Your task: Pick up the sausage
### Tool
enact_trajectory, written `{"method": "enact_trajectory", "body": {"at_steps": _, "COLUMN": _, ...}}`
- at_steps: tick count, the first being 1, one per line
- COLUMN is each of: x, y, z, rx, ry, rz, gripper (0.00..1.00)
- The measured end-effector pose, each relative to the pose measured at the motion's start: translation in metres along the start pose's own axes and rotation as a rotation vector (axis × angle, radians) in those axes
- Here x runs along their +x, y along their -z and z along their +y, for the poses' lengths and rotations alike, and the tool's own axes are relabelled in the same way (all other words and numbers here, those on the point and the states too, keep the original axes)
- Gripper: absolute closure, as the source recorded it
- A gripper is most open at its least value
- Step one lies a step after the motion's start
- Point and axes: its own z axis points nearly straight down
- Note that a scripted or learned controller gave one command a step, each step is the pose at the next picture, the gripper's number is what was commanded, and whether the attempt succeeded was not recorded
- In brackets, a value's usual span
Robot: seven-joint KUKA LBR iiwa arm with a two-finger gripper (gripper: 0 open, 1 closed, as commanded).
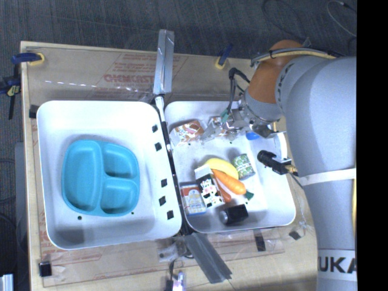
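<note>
The sausage (222, 192) looks like the dark red, elongated piece in the middle of the right bin (276, 208), lying mostly under an orange carrot (230, 181) and against a small cow-print carton (208, 191). My gripper (220, 127) hangs low at the back of the right bin, well behind the sausage and just right of a brown-and-white food piece (187, 131). Nothing shows as held by it. The grey arm with its orange band (267, 86) reaches in from the right.
Around the sausage lie a yellow banana (219, 164), a green can (244, 165), a red-and-white carton (194, 200), a black object (235, 214) and a small blue item (253, 136). The left bin (54, 223) holds a blue divided tray (100, 176).
</note>
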Motion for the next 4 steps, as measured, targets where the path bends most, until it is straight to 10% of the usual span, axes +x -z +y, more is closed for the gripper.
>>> {"method": "enact_trajectory", "body": {"at_steps": 1, "x": 0.046, "y": -0.007, "z": 0.001, "rx": 0.000, "ry": 0.080, "rz": -0.003, "gripper": 0.00}}
{"method": "enact_trajectory", "body": {"at_steps": 2, "x": 0.048, "y": 0.003, "z": 0.002, "rx": 0.001, "ry": 0.089, "rz": -0.002, "gripper": 1.00}}
{"method": "enact_trajectory", "body": {"at_steps": 3, "x": 0.002, "y": 0.112, "z": -0.020, "rx": -0.010, "ry": 0.402, "rz": -0.006, "gripper": 1.00}}
{"method": "enact_trajectory", "body": {"at_steps": 4, "x": 0.002, "y": 0.123, "z": -0.019, "rx": -0.011, "ry": 0.405, "rz": -0.007, "gripper": 1.00}}
